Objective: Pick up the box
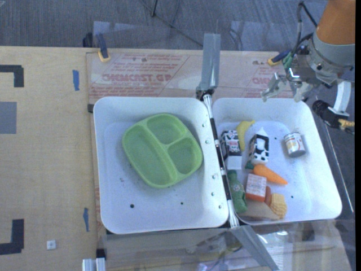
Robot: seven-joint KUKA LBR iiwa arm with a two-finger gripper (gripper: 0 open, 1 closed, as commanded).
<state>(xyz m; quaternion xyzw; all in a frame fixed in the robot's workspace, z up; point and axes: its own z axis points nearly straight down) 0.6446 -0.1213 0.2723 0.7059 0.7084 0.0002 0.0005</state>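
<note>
Nearest the camera, in the right bin's (324,205) front corner, lies the small orange box (256,187), flat among a corn cob (277,206), a carrot (269,174) and a green item (236,192). It looks like light, stiff cardboard, probably easy to dent; pinching across its short sides seems best. Up above the bin's far rim, the tool (285,85) hangs with fingers spread, holding nothing.

A pale wooden bench (45,151) bears black corner marks (14,75) and blue tape strips (75,79). Beyond the bench lies grey carpet (67,10), crossed by dark cables (163,10). A printed cardboard sheet (141,75) rests on the bench's far part.
</note>
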